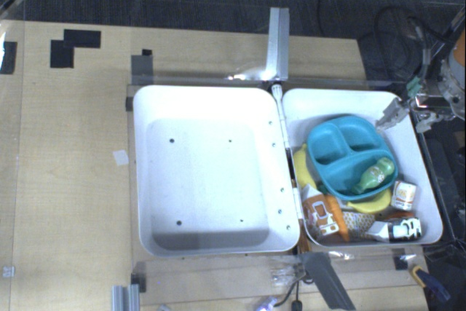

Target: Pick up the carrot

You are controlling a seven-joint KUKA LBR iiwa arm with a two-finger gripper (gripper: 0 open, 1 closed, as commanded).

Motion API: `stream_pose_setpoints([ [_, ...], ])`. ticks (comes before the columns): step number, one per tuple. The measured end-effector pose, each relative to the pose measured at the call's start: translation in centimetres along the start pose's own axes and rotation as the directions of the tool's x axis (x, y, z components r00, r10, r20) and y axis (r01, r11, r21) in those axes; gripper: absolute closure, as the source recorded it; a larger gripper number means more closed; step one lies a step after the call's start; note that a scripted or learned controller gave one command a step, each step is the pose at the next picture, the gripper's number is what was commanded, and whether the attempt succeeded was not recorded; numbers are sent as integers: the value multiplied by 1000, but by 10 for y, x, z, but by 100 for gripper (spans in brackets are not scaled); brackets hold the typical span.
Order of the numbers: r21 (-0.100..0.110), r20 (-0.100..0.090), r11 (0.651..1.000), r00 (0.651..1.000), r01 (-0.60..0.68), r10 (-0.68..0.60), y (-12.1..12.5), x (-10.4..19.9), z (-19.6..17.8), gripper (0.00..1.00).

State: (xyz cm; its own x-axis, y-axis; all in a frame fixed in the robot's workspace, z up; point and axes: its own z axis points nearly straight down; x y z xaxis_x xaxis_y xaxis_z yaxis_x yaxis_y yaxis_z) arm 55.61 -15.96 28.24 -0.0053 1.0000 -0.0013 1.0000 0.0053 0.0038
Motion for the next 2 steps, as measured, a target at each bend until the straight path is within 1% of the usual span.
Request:
stream_pose_setpoints([
  [1,1,0,999,999,34,-34,-67,-33,96,0],
  [2,-4,2,999,999,37,-37,-65,-33,84,100],
])
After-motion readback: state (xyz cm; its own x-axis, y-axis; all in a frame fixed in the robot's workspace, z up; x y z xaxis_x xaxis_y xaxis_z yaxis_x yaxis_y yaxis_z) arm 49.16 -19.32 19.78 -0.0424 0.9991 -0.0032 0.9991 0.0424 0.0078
